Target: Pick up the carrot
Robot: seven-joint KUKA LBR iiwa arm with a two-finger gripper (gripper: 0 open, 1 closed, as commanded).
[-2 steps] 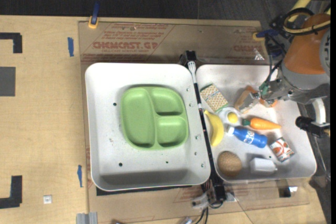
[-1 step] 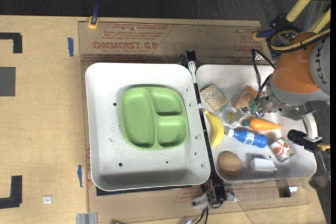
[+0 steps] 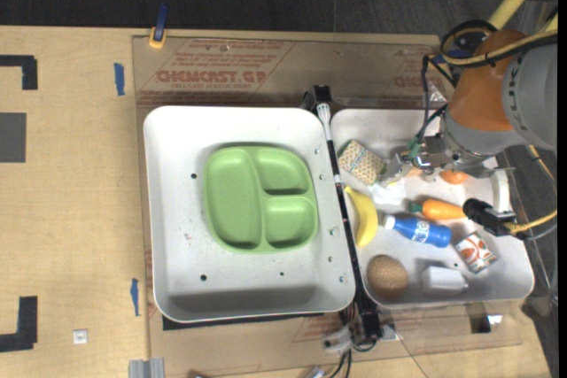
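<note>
The carrot [image 3: 442, 210] is orange with a small green end pointing left. It lies on its side in the middle of the right bin [image 3: 518, 279], just above a blue bottle [image 3: 422, 231]. My gripper [image 3: 415, 160] hangs over the back part of that bin, up and to the left of the carrot and apart from it. Nothing shows between the gripper and the carrot except bare bin floor. A small orange piece [image 3: 454, 177] lies just right of the gripper.
The right bin also holds a checkered packet [image 3: 361, 161], a banana [image 3: 361, 217], a brown ball [image 3: 387, 275], a white block [image 3: 443, 279] and a red-and-white can [image 3: 477, 252]. A green divided plate [image 3: 261, 196] sits in the left bin [image 3: 173, 190].
</note>
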